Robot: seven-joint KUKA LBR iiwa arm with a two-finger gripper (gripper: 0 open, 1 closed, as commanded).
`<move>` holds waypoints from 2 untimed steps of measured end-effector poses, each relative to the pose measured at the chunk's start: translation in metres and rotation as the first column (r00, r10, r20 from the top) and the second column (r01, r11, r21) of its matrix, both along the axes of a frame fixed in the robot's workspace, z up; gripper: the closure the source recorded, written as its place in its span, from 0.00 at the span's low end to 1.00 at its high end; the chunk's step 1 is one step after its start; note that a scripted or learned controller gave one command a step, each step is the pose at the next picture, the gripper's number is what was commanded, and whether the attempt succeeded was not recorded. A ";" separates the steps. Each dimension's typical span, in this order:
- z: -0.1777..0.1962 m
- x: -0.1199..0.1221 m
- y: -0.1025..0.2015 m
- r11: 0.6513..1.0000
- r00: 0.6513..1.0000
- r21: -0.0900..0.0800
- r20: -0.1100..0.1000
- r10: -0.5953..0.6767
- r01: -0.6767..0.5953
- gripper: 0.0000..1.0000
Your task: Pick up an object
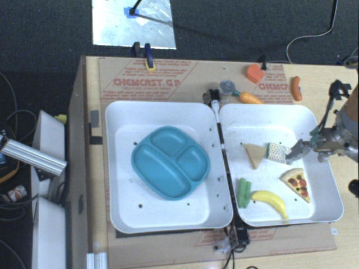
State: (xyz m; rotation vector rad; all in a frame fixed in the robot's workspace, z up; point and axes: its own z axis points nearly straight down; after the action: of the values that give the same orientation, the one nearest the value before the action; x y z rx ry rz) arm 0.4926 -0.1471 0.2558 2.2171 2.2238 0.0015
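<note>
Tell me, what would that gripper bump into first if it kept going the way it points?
Probably the small patterned block just left of the gripper, then the tan wedge; depth is hard to judge.

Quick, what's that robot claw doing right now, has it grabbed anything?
Gripper: low in the right white bin, beside the small patterned square block; whether it grips anything cannot be told.

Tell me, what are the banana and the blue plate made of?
Banana: probably toy plastic, since it looks smooth and evenly yellow. Blue plate: likely hard plastic too, one flat colour with moulded sections and a faint sheen. The picture can't prove either.
</note>
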 end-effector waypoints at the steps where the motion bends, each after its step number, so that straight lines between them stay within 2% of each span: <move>1: -0.095 0.051 0.011 1.000 1.000 0.001 -0.003 -0.001 0.001 0.00; 2: -0.172 0.079 0.053 1.000 1.000 0.001 -0.001 0.000 0.000 0.00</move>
State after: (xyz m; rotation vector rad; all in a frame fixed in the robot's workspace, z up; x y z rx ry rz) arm 0.5720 -0.0944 0.0840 2.2178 2.2250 0.0011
